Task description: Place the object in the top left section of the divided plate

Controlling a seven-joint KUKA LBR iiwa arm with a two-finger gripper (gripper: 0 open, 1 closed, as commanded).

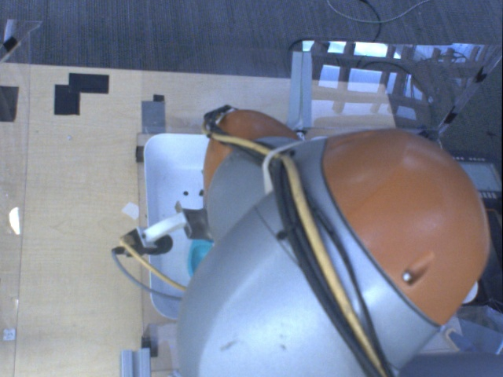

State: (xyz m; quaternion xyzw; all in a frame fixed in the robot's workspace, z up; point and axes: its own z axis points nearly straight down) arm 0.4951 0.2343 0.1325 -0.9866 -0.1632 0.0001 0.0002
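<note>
Bulk of my own arm (pixel 338 265) is covering most of the scene, its grey shell and orange band hanging over the white bin (pixel 161 159) so that just the bin's left strip is showing. I am using that bin as my landmark. My end effector (pixel 192 222) is reaching down inside it, near the middle of the visible strip, with a white fitting and a yellow cable (pixel 145 261) trailing out over the bin's left rim onto the counter (pixel 71 210). I cannot tell how it is set or whether it is gripping anything, because my wrist is blocking the tip.

Just below the end effector, still inside the bin, a small blue object (pixel 200 254) is peeking out from under my arm. I am judging this to be the thing I am meant to move, though too little of it is showing to be sure, and I cannot tell whether I am touching it. The divided plate is presumably lying under my arm in the covered part of the bin.

To do this step well, I am thinking the grip needs confirming before any lift: rising slowly and straight up, watching whether the blue piece is coming along. Then I should be travelling level, stopping over the plate's top left section, and lowering close before letting go so nothing bounces across a divider.
</note>
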